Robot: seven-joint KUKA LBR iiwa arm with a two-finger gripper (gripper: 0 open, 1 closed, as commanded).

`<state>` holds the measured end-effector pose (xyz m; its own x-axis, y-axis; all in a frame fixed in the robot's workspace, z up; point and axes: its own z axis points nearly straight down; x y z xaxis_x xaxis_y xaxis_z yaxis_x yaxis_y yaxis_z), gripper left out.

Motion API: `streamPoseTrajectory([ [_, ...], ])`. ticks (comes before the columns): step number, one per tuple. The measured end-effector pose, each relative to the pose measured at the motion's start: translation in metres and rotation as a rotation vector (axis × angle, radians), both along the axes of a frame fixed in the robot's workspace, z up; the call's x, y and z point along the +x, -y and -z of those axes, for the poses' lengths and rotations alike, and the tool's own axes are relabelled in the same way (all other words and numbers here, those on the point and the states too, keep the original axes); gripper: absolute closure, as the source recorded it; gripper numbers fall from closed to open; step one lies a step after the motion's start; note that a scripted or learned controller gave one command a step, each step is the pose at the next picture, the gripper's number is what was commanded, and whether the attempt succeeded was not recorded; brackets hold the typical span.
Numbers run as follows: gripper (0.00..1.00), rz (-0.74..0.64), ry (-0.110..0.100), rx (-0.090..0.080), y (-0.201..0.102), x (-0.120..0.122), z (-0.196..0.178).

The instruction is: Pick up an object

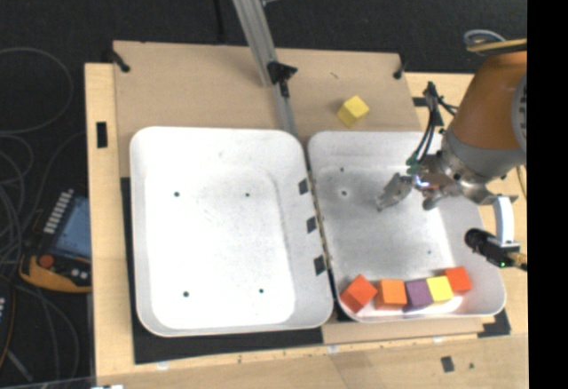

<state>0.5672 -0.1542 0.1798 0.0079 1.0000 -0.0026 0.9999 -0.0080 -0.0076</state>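
Two white bins sit side by side on the bench [222, 85], and your landmark is the right bin [355, 156]. Along its near wall you have five blocks in a row, touching or nearly so: an orange-red block [359, 291] at the left end, tilted on a corner, then an orange block [391, 292], a purple block [417, 292], a yellow block [440, 289] and a second orange-red block [458, 279] at the right end. You will find one more piece, a yellow cube [353, 109], outside the right bin, on the bare bench just beyond its far wall. The left bin [151, 156] lies against the right bin's left wall, with small black clips along the seam.

Your arm [493, 116] comes in over the right bin's right side, orange band uppermost. The gripper [410, 189] hangs over the middle of the right bin, well apart from the row of blocks at the near wall. You can see one grey finger [391, 193] slanting down to the left toward the bin floor; the other is mixed up with the wrist hardware, so how far the jaws stand apart cannot be told. Nothing shows between the fingers. A slanted metal pole [253, 19] rises from the bench beyond the right bin's far left corner
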Motion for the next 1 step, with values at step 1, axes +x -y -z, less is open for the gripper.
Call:
streamPoseTrajectory([
  [1, 0.0, -0.011, -0.001, 0.006, -0.0599, -0.0493, 0.0567],
])
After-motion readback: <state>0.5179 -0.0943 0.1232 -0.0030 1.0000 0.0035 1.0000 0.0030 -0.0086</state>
